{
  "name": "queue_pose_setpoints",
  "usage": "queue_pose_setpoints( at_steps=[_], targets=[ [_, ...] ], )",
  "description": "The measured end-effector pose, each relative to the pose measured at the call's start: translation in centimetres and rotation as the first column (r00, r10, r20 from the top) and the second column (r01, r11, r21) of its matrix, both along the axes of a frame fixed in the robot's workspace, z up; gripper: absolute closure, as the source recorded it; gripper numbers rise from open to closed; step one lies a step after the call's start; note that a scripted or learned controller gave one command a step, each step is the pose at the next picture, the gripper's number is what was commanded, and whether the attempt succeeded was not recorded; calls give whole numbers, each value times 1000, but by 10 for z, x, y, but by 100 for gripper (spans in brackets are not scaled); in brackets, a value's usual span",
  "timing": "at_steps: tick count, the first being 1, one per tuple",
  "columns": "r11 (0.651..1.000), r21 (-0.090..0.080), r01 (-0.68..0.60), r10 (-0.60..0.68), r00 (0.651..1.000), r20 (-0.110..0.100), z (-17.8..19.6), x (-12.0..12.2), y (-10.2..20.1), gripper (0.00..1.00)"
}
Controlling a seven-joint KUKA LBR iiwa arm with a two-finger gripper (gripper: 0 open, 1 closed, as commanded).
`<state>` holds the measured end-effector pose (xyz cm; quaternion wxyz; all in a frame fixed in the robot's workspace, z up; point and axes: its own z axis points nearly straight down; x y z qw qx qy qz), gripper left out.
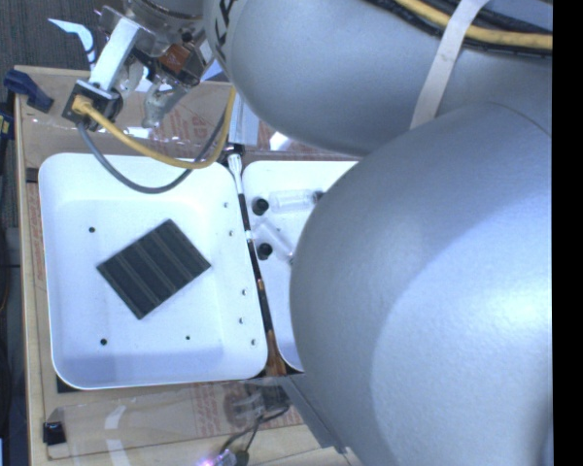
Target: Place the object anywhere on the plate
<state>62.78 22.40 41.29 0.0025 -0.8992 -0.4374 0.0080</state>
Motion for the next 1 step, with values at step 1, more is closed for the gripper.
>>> queue_pose_setpoints(
  at_steps=[1],
  targets=[
    [995, 3, -104, 104, 995, 12, 29, 25, -3, 100]
  ],
)
